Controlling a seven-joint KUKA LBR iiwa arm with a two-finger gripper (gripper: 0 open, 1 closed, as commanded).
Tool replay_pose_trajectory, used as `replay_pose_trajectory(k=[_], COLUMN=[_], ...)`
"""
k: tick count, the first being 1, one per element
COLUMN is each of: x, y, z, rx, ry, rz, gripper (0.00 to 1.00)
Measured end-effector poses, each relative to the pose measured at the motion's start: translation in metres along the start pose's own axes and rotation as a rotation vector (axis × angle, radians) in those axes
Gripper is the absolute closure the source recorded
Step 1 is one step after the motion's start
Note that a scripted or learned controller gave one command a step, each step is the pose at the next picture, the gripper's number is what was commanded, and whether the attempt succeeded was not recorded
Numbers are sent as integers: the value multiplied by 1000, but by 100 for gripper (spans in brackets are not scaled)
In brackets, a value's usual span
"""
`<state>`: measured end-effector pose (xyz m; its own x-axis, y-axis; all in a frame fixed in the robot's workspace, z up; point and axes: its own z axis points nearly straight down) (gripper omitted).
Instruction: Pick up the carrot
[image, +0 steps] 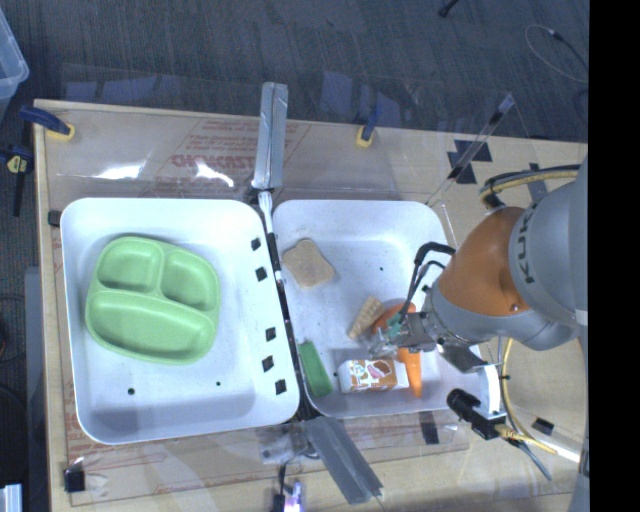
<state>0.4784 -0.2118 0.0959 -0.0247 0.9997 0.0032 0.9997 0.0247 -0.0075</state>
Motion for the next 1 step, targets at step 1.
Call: replay_pose_trajectory(k=[1], x=[38], y=[8], z=[-95], rx=[-3], ry=[-2], rz=[-100], gripper=[100])
